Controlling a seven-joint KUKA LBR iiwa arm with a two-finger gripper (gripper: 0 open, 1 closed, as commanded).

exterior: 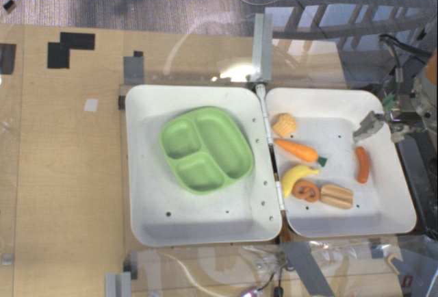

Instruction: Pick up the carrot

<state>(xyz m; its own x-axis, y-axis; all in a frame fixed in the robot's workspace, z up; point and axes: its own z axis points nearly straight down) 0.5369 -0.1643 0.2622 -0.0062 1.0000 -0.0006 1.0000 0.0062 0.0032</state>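
The carrot [297,150] lies untouched by the right bin's [404,220] left wall; my jaws [369,126] hover apart, holding nothing.

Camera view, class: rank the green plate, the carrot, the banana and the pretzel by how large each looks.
1. Green plate
2. Carrot and banana, too alike to rank
3. Pretzel
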